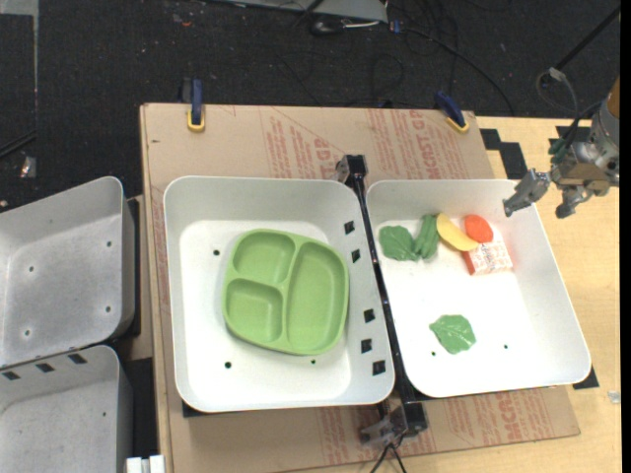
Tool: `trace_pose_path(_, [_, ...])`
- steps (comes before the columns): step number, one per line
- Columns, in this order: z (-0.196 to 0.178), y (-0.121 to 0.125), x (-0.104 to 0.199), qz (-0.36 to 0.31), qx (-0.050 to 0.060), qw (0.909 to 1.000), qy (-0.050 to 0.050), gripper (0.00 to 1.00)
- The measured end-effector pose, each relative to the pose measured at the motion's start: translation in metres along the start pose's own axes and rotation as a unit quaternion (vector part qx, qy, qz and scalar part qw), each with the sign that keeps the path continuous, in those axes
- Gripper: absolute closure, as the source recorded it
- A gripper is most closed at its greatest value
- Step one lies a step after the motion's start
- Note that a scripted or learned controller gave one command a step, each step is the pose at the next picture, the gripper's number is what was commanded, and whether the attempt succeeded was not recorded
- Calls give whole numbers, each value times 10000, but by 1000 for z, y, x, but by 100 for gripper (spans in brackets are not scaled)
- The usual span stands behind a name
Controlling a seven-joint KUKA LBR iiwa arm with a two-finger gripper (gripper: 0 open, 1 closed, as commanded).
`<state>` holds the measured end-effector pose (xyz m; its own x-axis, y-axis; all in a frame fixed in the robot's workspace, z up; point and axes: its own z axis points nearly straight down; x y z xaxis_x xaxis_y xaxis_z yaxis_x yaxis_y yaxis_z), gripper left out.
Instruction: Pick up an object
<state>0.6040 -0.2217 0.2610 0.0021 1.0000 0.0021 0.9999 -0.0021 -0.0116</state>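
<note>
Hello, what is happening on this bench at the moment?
A grey robot arm reaches in from the right, and its open pincer hangs over the upper right rim of the right white bin, holding nothing. Small toy foods lie there: an orange piece, a yellow piece, green leaves. The left white bin holds a green divided plate.

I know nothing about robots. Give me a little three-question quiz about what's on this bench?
1. True or false: the green divided plate lies in the left bin.
2. Which sits nearest the gripper: A) the lone green leaf, B) the orange piece, C) the plate?
3. Fill in: the gripper's fingers are spread and hold ____.

Key: 1 true; 2 B; 3 nothing.
</note>
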Motion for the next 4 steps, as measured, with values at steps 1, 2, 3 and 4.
trace_pose_path(1, [-8,2,1,-17,-61,10000,-15,0])
trace_pose_path(2, [55,7,3,-13,-34,10000,-7,0])
trace_pose_path(3, [110,17,7,-30,-38,10000,-6,0])
trace_pose_path(4, [161,19,7,-24,-73,10000,-24,0])
